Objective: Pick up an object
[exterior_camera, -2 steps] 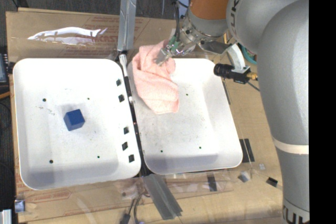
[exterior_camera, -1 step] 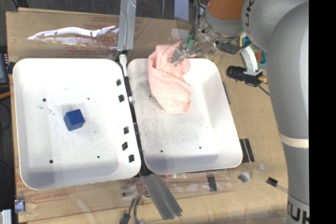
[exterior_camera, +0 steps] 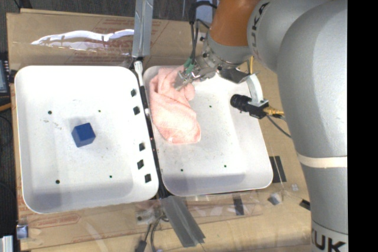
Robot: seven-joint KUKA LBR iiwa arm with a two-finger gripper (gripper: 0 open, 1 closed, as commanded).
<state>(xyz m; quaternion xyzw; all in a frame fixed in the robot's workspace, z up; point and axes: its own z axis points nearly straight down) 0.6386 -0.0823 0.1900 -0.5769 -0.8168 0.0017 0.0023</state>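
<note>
Camera view: a crumpled pink cloth (exterior_camera: 173, 106) lies in the right bin (exterior_camera: 236, 150), bunched against its left wall, soft folds running from directly under the tool (exterior_camera: 188, 75) down and away toward the bin's middle. The tool sits at the cloth's upper edge; whether it is released or clenched cannot be told, since wrist hardware and cable crowd it. Well to the tool's left, a small blue cube (exterior_camera: 83, 134) rests in the left bin (exterior_camera: 35, 127). The arm (exterior_camera: 295, 56) is cut off at the frame; partial letters "UKA" show on its grey casing.
</note>
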